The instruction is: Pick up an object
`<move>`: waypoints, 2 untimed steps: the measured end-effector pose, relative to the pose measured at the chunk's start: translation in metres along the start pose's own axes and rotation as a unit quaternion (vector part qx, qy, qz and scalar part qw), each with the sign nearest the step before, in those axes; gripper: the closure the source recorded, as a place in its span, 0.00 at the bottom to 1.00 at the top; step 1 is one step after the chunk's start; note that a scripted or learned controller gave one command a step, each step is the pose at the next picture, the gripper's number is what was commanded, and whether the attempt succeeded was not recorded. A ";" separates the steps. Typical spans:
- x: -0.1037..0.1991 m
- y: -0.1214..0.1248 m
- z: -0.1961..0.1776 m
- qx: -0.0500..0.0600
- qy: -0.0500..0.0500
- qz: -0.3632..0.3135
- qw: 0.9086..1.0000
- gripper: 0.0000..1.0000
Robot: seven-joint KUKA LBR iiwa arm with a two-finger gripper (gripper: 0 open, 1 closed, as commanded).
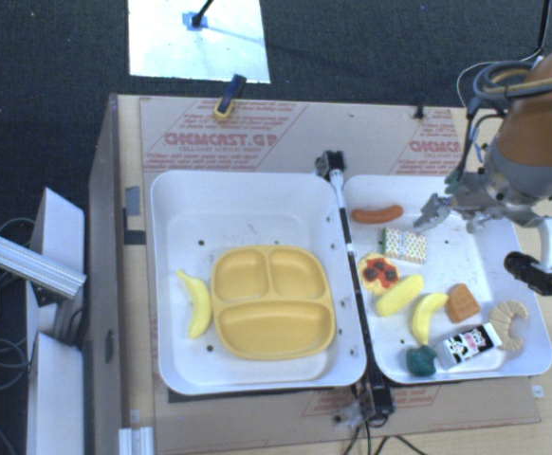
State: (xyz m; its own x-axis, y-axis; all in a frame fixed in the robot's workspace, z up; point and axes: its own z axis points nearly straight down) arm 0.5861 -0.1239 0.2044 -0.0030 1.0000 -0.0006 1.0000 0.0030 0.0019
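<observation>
My gripper (454,216) hangs over the back of the right bin (532,282), at the end of the grey arm with the orange band. Its fingers look spread open with nothing between them. Just left of it lies a red sausage (377,214). In front of it sits a small patterned box (405,245). Further forward in the same bin are a pizza slice (380,271), two yellow pieces (398,295) (427,315), an orange toast (462,302), a tan croissant (512,322), a milk carton (470,343) and a dark green lump (421,359).
The left bin (172,207) holds a yellow divided plate (273,301) and a banana (196,301) beside it. A ridge (347,245) divides the two bins. A black fixture (532,271) juts in at the right bin's right side.
</observation>
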 end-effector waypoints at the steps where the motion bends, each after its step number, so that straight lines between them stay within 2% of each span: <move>1: 0.000 -0.061 0.120 0.000 0.000 0.001 1.000 0.00; 2: 0.029 -0.100 0.120 0.001 0.001 0.001 1.000 0.00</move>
State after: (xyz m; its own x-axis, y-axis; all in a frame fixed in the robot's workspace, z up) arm 0.4865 -0.0951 0.0840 -0.0007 1.0000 0.0008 1.0000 0.0007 0.0002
